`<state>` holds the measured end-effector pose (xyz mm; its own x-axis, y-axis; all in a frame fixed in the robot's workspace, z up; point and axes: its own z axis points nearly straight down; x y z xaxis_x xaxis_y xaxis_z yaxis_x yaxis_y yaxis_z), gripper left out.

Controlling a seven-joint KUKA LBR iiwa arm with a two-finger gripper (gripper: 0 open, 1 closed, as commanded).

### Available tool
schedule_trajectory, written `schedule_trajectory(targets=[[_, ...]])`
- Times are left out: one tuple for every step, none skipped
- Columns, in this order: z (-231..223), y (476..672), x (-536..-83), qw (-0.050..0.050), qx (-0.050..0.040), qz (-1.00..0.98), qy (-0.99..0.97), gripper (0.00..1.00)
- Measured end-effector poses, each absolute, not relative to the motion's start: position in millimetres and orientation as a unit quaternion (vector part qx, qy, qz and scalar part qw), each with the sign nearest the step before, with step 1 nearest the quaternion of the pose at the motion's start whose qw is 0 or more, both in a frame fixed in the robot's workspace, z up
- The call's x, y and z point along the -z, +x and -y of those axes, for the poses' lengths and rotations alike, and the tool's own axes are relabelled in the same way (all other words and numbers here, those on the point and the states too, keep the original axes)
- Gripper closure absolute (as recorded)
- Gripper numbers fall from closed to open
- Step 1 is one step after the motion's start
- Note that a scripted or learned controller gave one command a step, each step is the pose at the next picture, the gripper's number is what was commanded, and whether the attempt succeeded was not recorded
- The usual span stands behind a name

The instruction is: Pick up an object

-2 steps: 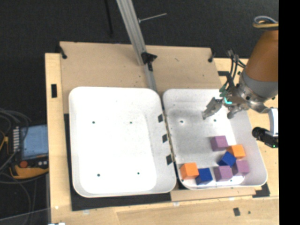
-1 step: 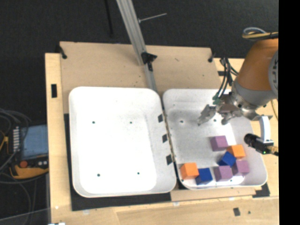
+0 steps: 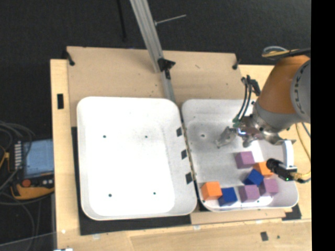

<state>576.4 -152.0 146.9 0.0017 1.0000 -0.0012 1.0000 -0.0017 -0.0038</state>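
The end effector (image 3: 229, 136) hovers over bare floor of the right bin (image 3: 209, 116), finger spacing impossible to judge. Coloured blocks cluster nearby (nearest a purple block (image 3: 244, 159)). Best to centre above one block, then descend straight.

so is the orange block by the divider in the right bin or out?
In. The orange block sits on the right bin floor, near corner, beside a blue block.

A metal pole (image 3: 149, 33) slants across the upper bench (image 3: 131, 67). A blue handheld controller (image 3: 32, 163) with cables (image 3: 10, 140) lies left of the bench, on the dark floor (image 3: 52, 14).
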Motion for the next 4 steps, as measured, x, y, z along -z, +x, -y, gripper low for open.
schedule_trajectory(targets=[[153, 577.5, -99, -0.002, 0.0004, 0.706, -0.708, 0.0], [155, 578.3, -110, -0.003, 0.0018, 0.703, -0.711, 1.0], [147, 577.1, -159, -0.002, 0.0018, 0.709, -0.706, 1.0], [158, 578.2, -216, -0.003, 0.0015, 0.708, -0.706, 1.0]])
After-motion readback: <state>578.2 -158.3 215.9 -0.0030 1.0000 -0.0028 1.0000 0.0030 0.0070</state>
